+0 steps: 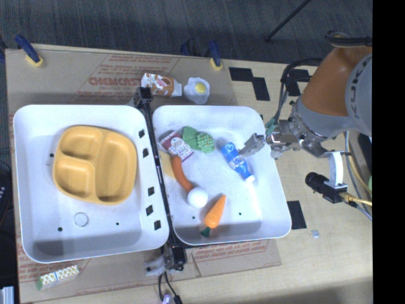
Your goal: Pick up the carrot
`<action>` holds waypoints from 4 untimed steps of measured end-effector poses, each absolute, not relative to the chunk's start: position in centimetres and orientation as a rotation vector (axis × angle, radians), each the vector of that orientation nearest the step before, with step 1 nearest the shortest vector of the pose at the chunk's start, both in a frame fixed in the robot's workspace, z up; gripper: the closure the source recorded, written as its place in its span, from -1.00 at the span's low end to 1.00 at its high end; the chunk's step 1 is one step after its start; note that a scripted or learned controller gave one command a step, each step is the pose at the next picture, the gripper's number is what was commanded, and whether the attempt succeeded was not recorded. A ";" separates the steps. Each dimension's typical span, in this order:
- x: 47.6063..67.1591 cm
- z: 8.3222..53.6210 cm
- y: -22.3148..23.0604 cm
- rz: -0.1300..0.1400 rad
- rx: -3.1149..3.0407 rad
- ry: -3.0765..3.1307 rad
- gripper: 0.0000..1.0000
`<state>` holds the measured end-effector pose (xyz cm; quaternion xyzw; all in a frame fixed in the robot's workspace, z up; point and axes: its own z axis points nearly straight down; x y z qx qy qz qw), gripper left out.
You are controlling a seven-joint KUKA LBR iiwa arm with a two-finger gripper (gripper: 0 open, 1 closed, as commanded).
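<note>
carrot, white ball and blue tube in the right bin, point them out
carrot (215,211), camera view, middle of its orange body
white ball (197,197), camera view, centre of the ball
blue tube (237,160), camera view, middle of its blue part

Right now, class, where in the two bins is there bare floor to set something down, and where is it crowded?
Left bin: a bare strip along the near side, below the yellow tray. Right bin: bare at the far right corner, and a small patch right of the carrot. Crowded: the right bin's left half, where the white ball, sausage and green toy cluster.
</note>
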<state>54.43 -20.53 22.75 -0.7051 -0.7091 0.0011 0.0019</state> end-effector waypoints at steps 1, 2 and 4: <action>49.0 9.5 -18.8 0.002 -1.905 -2.491 -1.00; 47.6 13.4 -11.9 0.001 -1.684 -2.645 -1.00; 52.5 20.2 -10.1 0.000 -1.130 -2.934 -1.00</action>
